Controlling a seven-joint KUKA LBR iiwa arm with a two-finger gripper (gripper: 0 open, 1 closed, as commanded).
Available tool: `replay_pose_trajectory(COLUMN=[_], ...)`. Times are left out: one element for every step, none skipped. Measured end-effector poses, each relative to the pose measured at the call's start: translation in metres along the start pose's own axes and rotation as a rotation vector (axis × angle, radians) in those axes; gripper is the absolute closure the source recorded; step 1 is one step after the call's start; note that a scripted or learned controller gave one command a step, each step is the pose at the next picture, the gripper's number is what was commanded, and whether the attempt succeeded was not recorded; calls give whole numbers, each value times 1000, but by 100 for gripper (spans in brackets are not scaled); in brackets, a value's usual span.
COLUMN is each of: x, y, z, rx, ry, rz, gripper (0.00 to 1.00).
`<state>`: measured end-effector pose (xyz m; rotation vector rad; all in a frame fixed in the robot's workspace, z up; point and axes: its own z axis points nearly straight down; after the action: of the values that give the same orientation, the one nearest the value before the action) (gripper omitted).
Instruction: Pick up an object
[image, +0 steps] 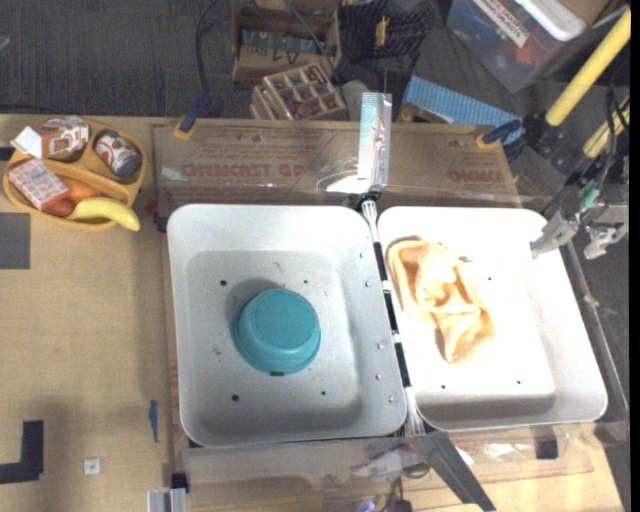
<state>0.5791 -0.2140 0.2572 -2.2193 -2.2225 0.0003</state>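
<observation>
Gripper (565, 225) hangs at the right bin's (560, 390) far edge, jaw state unclear; yellow cloth (442, 300) lies left.

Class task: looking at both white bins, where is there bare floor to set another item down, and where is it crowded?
Left bin: bare floor all around the central teal bowl, widest along the far wall. Right bin: free strip between the crumpled orange cloth and the right wall. Crowded: the right bin's left half, where the cloth lies beside the divider.

Cardboard sheet (300, 165) behind bins: reddish print, possibly "OAKCAST"; blurred
</observation>
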Motion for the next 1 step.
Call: replay_pose_trajectory(x=[84], y=[6], z=[120], rx=[-1], ry=[-1], rz=[-78], gripper=[0])
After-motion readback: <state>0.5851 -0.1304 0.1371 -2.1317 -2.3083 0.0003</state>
